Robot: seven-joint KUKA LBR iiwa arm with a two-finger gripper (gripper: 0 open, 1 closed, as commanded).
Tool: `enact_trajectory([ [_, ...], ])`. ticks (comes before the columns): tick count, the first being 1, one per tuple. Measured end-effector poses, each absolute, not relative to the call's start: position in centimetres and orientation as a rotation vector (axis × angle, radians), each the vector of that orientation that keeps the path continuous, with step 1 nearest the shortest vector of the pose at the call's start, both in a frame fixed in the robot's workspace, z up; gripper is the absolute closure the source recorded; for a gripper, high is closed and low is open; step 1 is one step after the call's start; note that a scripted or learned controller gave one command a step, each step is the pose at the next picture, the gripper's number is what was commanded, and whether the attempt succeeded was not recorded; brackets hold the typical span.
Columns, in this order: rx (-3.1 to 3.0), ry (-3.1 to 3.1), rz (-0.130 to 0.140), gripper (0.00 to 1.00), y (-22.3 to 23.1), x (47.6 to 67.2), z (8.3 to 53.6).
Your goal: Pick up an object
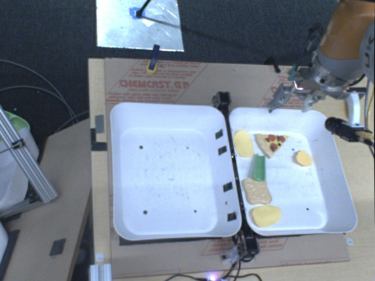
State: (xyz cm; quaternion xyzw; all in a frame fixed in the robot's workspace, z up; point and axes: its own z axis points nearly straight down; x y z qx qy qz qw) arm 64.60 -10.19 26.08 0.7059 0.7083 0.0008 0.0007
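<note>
Foil sheet [139, 15] behind bins [170, 174]

**Six small food pieces in the right bin**

All the pieces lie flat on the floor of the right bin [334, 174], most of them near its left wall. At the far left is a pale yellow oval piece [244, 143]. Just right of it lies a pizza slice [271, 143] with red topping. Further right, apart from the others, sits a small yellow round piece [303, 158]. A green stick [259, 167] lies lengthwise below the pizza slice. Nearer is a beige cracker [256, 191], and nearest a yellow oval piece [266, 216].
</note>
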Motion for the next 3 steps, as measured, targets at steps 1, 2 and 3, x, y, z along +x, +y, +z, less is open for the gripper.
enact_trajectory([
  [1,2.22,2.234,-0.008,0.0,-9.2,66.6,9.5],
  [2,2.226,2.222,-0.004,0.0,-11.0,59.8,8.4],
  [3,2.218,2.22,0.006,1.0,-10.9,60.3,9.6],
])
